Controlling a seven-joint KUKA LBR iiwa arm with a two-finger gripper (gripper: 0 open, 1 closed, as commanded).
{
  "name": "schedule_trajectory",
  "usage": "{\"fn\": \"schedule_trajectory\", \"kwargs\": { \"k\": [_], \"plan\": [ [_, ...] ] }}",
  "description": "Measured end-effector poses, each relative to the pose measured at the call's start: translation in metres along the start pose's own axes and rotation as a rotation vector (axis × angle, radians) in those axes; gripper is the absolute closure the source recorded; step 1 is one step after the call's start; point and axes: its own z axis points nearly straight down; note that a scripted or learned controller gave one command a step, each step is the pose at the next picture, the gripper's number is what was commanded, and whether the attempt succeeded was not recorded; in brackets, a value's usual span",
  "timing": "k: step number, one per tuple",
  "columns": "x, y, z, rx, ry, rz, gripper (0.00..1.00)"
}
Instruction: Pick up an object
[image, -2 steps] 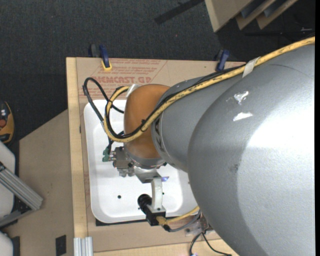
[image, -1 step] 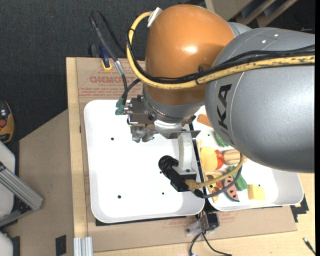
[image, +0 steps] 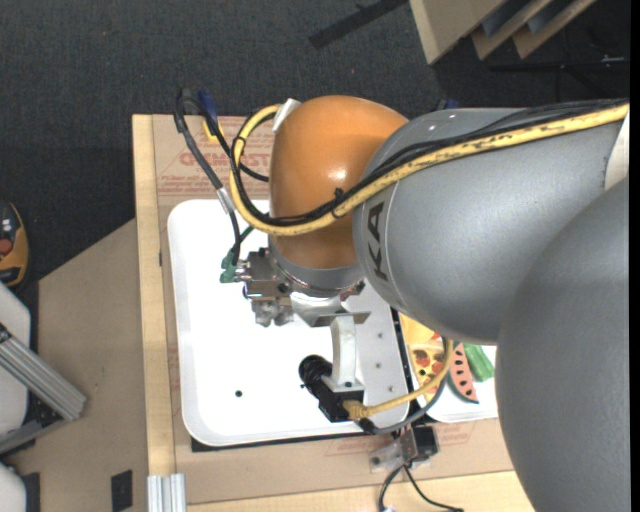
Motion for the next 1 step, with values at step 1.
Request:
{"fn": "schedule_trajectory", "kwargs": {
  "k": [1],
  "plan": [
    [0.0001,0.0553,0.0362,-0.013,0.003,0.001,1.0]
  ]
}}
